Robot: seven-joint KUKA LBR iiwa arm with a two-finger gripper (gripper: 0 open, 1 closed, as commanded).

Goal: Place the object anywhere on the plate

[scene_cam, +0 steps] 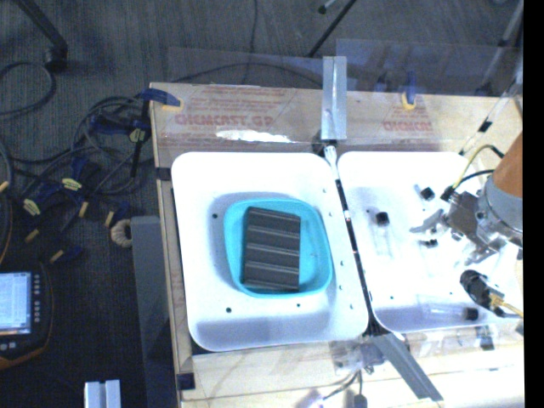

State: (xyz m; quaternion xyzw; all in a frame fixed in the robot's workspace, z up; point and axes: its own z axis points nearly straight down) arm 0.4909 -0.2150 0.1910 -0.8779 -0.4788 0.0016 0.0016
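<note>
Dark grey ribbed block [272,249] already sits square on the turquoise plastic plate [317,253] in the left bin, so the pincer [442,221], can't tell if open, should just lift away cleanly.

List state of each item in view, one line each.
Dark ribbed block: lying flat on the plate, free of the claw.
Blue plate: flat in the left bin, holding the block.
Left bin: holds the plate.
Right bin: claw above it.
Claw: over the right bin, holding nothing visible.

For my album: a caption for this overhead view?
Dark ridged block resting on blue plate in left bin; gripper over right bin.
</note>
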